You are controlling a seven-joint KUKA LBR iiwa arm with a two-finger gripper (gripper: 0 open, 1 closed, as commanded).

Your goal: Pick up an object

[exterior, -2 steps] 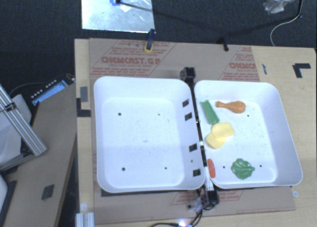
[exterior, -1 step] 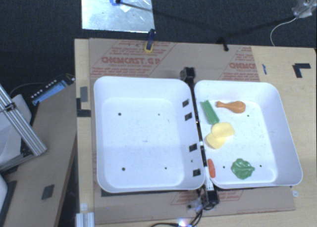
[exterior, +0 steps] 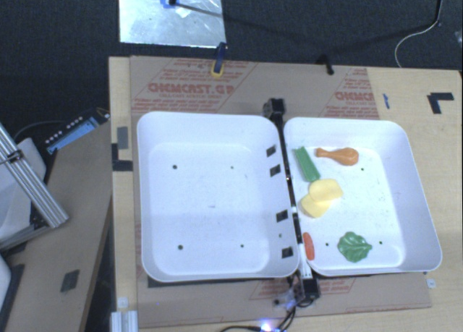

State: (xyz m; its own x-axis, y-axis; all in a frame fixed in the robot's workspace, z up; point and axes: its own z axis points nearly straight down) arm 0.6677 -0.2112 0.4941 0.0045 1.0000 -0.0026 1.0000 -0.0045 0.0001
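The right bin point(exterior: 412, 179) holds several toy foods. An orange drumstick point(exterior: 338, 155) lies near its back. A green strip point(exterior: 306, 163) lies slanted beside the bin's left wall. Two pale yellow pieces point(exterior: 320, 197) touch each other in the middle. A green leafy piece point(exterior: 354, 247) rests near the front. A small red piece point(exterior: 309, 246) lies against the front left wall.
The left bin point(exterior: 210, 193) sits beside the right one, joined by a black clip strip point(exterior: 284, 193). Both rest on cardboard point(exterior: 195, 88) on the bench. A shiny metal sheet point(exterior: 171, 3) lies at the back. An aluminium frame point(exterior: 29, 186) stands at the left.
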